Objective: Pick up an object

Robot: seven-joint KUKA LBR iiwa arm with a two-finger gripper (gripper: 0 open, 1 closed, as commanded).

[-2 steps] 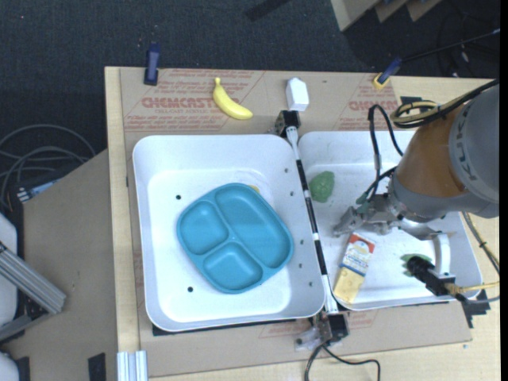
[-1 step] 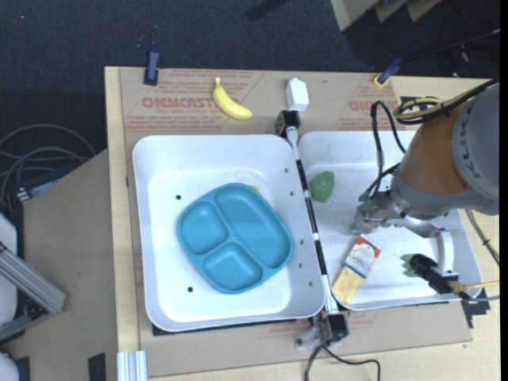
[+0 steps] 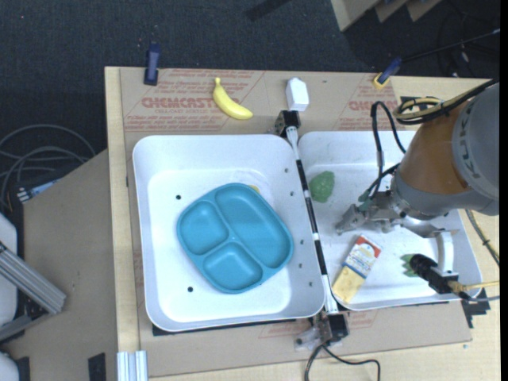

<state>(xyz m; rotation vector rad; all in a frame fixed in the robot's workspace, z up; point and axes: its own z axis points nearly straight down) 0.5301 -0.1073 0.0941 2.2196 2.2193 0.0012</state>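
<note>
The bench (image 3: pixel 190 101) bears two bins (image 3: pixel 151 181) and a banana (image 3: pixel 230 103).

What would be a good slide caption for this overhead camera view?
Grey arm's gripper hovers in the right bin near a yellow box and green lump; blue divided plate fills the left bin.

Grey arm (image 3: pixel 480 145), orange band (image 3: pixel 432 161), black cable, metal tool (image 3: pixel 367 213)

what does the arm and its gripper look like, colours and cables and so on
The arm is a thick, rounded grey body with a broad orange band above the wrist. Black cables loop along its left side by the band. The gripper is slim grey metal, narrowing to thin jaws.
</note>
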